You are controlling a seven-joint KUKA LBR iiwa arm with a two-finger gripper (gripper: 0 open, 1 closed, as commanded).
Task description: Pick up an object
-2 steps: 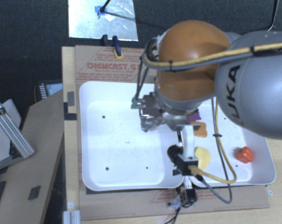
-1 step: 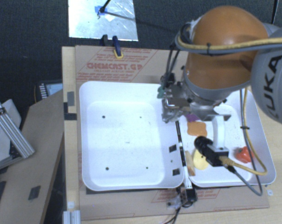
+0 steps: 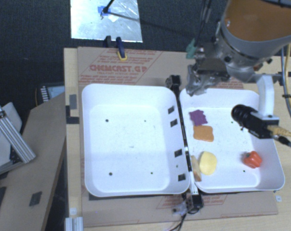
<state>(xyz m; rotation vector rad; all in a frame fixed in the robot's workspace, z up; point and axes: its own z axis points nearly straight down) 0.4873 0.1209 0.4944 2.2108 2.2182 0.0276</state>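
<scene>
The purple piece (image 3: 198, 116) lies in the right bin (image 3: 275, 177), near its back left corner. Just in front of it sits an orange piece (image 3: 204, 133), then a yellow one (image 3: 208, 163). The gripper (image 3: 196, 86) hangs above the bin's back rim, nothing visibly held.

We see bright, even overhead light washing the white bins (image 3: 131, 143) nearly to glare, a sharp sheen on the foil sheet (image 3: 106, 12), soft short shadows, and the near arm (image 3: 258, 18) perhaps slightly blurred.
</scene>
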